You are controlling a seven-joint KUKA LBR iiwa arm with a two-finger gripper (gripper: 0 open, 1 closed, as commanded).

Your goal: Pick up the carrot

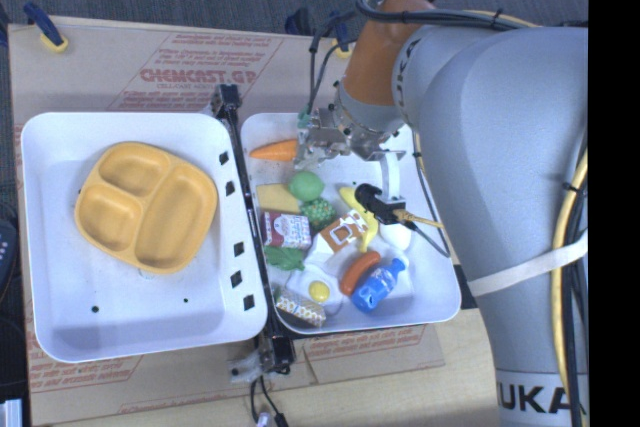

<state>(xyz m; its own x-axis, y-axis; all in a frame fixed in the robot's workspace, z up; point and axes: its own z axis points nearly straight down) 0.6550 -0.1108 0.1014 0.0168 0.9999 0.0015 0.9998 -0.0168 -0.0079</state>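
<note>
Orange, one carrot (274,151) is lying just beside the gripper (318,141), whose finger state I cannot tell; one yellow tray (146,206) is sitting in the left bin (60,315).

orange carrot (273,151) (lying flat), right bin's far-left corner

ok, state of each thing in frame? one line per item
carrot: lying flat in the right bin's far-left corner, just left of the end effector
end effector: low over the right bin, beside the carrot
yellow divided plate: upright in the left bin, nothing on it
right bin: crowded with toy food
blue bottle: lying on its side
</note>
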